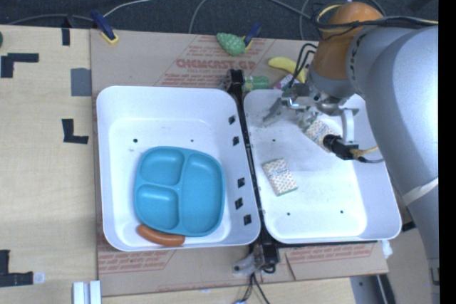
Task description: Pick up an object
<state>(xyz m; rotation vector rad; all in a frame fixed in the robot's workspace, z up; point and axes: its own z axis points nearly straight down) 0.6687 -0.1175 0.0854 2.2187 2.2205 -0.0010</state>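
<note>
Gripper (pixel 279 109) hangs over the right bin's (pixel 356 221) far-left corner, can't tell its state. The flat, square speckled packet (pixel 279 176) lies left-center there, smooth white floor open around it.

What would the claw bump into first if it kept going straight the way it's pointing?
Probably the white floor of the right bin. The claw seems to point down over that bin's upper left part, with nothing visible beneath it; the patterned packet lies nearer the camera. Depth is hard to judge.
</note>
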